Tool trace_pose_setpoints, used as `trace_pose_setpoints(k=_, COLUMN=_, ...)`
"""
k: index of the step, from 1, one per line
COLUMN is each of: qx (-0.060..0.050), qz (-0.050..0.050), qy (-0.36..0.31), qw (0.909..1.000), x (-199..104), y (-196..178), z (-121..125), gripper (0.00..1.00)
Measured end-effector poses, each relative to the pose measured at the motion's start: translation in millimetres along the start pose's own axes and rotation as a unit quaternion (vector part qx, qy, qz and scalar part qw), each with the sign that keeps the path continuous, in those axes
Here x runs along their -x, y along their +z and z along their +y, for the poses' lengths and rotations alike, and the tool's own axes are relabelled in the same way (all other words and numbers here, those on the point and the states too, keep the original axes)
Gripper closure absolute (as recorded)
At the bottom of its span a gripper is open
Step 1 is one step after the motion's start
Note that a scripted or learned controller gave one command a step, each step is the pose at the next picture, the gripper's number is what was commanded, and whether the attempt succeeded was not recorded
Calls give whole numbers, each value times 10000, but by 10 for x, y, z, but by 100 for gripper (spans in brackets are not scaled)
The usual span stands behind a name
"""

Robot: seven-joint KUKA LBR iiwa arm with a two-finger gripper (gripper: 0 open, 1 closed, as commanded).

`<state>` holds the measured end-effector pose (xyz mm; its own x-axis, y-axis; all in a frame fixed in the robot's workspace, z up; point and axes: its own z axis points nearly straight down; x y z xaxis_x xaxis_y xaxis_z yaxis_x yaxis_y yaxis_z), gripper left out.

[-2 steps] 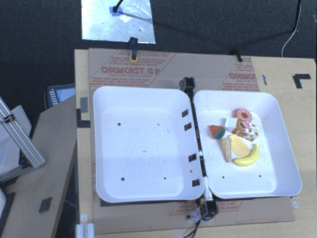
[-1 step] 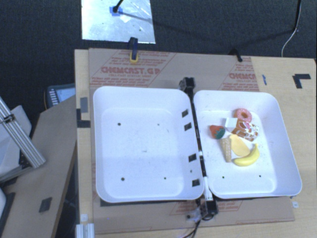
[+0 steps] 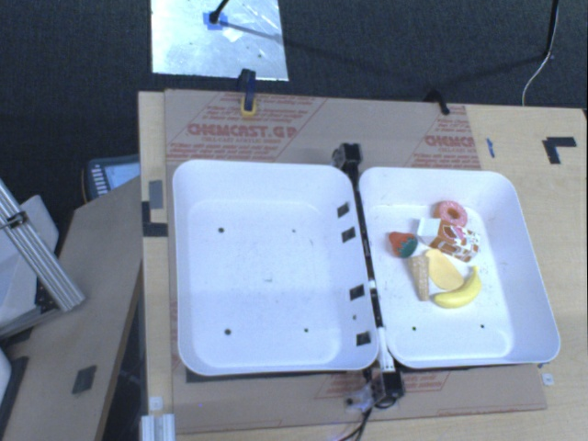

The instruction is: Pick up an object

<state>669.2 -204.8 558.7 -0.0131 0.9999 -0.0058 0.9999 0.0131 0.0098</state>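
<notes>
Toys cluster in right bin (image 3: 524, 246), upper-middle, all touching or just beside each other: donut (image 3: 450, 213), strawberry (image 3: 402, 243), cone (image 3: 420, 276), banana (image 3: 458, 293). Banana lies nearest the arm's entry side, long axis roughly left-right. Left bin (image 3: 197, 274) holds nothing. Hand state: cannot tell.

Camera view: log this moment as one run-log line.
stage: before pick | right bin: toy foods clustered, banana, pink donut | left bin: white

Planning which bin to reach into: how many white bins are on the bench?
2. The left bin lies beside the right bin, which holds the toy food.
</notes>
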Motion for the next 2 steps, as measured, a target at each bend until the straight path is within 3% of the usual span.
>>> trace_pose_setpoints(k=1, qx=22, qz=-14, qy=-28, qw=10000, x=-9, y=-121, z=6, gripper=100)
trace_pose_setpoints(k=2, qx=17, qz=-11, qy=-31, qw=10000, x=-9, y=-116, z=5, gripper=0)
